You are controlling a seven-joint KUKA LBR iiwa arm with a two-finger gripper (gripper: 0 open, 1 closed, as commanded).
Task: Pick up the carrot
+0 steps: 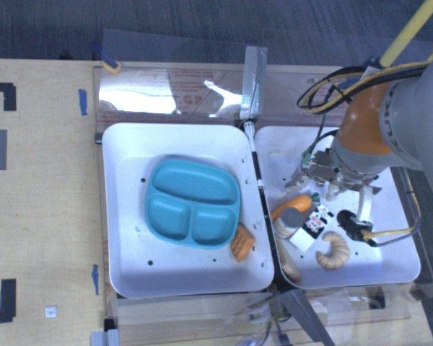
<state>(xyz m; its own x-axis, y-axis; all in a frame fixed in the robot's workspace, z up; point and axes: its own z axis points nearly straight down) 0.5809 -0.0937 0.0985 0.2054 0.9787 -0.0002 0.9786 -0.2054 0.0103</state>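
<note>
- Here the gripper (325,186) hangs over the right bin (397,265), its fingers lost among cables and dark fittings, so I cannot tell whether they are open or closed.
- Just beside and below it lies the carrot (291,207), near that bin's left wall; its long axis runs slantwise, one end toward the lower left, the other toward the upper right.
- Close by sit a croissant (333,250) and a small black-and-white box (312,223).
- The left bin (123,265) holds a blue divided plate (193,201), with a brown pastry (242,243) at the plate's lower right edge.
</note>
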